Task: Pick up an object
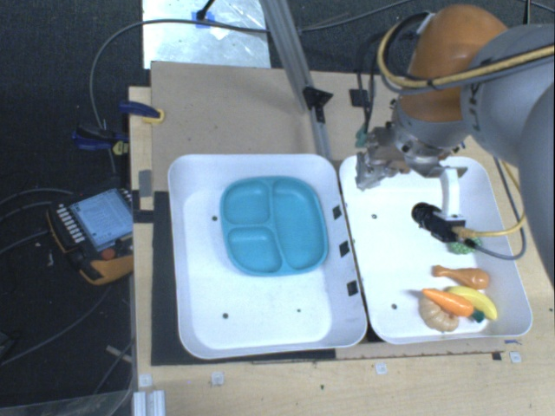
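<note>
Two shallow white bins sit side by side on the bench. The left bin (195, 319) holds a single blue divided plate (273, 225), lying flat in its upper middle part, with three compartments showing: one along the top left, one below it, and a taller one on the right side. All three compartments look bare.

The right bin (395, 258) holds a small group of toy foods gathered in its lower right corner. A brown chicken drumstick (464, 276) lies uppermost in the group; just below it a yellow banana (479, 302) rests beside an orange carrot (448, 302), and the two appear to touch. A tan rounded piece (438, 318), perhaps a bread roll or a shrimp, lies under the carrot's left end. A small green item (460, 248) sits a little above the drumstick, too small to name.

The grey arm with its orange band (451, 37) reaches in from the right, over the upper part of the right bin. Its gripper (371, 170) hangs near that bin's upper left corner, well apart from the toy foods. Whether its jaws are apart or together cannot be told from this angle, and nothing shows between them.
</note>
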{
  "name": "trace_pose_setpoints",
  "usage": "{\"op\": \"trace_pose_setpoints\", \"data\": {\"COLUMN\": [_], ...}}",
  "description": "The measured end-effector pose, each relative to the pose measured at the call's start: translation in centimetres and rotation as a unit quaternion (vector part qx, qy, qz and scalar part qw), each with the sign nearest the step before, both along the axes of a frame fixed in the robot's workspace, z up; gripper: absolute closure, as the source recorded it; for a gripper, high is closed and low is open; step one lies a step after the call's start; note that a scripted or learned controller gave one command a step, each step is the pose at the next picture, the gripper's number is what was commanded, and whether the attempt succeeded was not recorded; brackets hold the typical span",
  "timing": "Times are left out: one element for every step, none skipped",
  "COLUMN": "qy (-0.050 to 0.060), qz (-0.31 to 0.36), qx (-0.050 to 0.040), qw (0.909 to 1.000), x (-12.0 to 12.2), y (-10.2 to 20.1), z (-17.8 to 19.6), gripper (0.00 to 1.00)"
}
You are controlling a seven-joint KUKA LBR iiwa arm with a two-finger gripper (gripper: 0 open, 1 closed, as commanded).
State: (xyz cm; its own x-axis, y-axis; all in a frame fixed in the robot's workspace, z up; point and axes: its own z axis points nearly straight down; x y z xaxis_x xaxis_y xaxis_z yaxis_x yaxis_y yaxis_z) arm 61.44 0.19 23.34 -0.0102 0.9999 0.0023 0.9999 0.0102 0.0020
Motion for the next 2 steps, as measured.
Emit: {"op": "trace_pose_setpoints", "data": {"qy": [0.0,0.001], "qz": [0.001,0.0], "qx": [0.0002,-0.0002], "qw": [1.0,1.0], "x": [-0.5,0.4], "y": [5.5,10.6], "z": [0.4,-1.7], "gripper": [1.0,1.0]}}
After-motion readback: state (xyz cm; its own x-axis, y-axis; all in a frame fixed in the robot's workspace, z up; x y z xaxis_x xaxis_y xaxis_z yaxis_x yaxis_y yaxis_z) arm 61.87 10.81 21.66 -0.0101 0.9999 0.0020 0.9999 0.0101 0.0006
